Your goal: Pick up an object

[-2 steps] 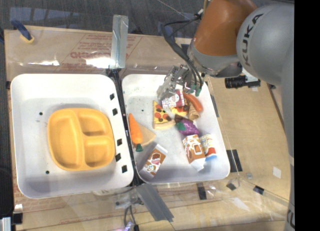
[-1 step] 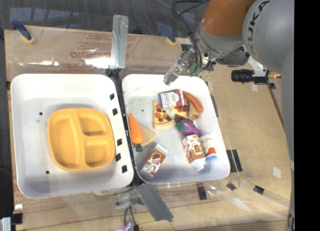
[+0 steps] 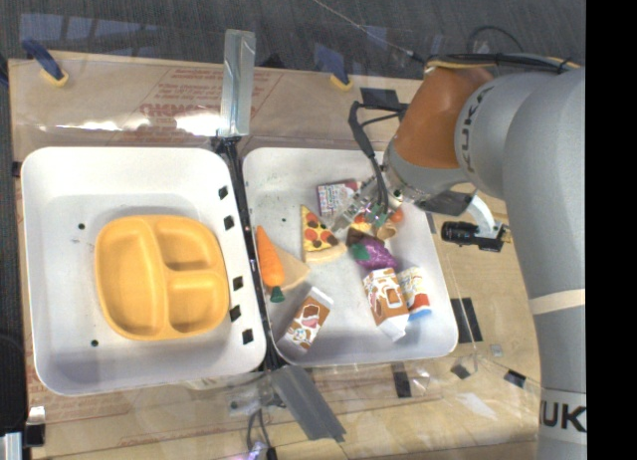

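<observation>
My gripper (image 3: 370, 211) is low in the right bin (image 3: 267, 177), over a cluster of small toys at its upper right. Directly under it lie a purple toy (image 3: 372, 250) and a small multicoloured piece (image 3: 383, 220). A pizza slice toy (image 3: 318, 233) lies just left of the gripper, and a purple-and-white packet (image 3: 335, 195) sits beside it at the upper left. An orange carrot (image 3: 269, 259) rests on a tan wedge (image 3: 291, 269) by the bin's left wall. A white carton with red print (image 3: 392, 299) and a brown carton (image 3: 309, 319) lie near the front.
The left bin (image 3: 40, 189) holds a yellow divided tray (image 3: 159, 274). A metal divider (image 3: 235, 85) rises between the bins at the back. The grey arm with its orange band (image 3: 438, 119) covers the right bin's far right corner.
</observation>
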You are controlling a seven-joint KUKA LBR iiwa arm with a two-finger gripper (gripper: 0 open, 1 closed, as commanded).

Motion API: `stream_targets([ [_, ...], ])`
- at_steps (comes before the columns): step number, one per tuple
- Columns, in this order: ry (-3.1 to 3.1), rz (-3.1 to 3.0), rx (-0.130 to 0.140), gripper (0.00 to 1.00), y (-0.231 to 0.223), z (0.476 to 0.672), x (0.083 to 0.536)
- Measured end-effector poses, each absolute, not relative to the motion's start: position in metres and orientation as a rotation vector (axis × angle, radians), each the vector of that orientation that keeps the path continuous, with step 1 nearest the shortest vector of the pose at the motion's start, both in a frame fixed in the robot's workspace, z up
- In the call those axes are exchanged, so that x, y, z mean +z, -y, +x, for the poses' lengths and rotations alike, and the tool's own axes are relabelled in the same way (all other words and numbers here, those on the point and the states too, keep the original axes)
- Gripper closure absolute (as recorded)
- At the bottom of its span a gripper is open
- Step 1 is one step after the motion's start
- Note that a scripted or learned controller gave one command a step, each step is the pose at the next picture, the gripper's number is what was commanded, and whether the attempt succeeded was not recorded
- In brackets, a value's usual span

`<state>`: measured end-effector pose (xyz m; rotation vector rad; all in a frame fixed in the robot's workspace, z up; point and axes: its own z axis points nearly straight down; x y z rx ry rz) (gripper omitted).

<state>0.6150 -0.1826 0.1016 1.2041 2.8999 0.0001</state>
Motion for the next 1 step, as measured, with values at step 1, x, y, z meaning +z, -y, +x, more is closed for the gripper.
stream_targets([
  [1, -2.540, 1.848, -0.001, 1.00, 0.1969, 0.6250, 0.1604],
])
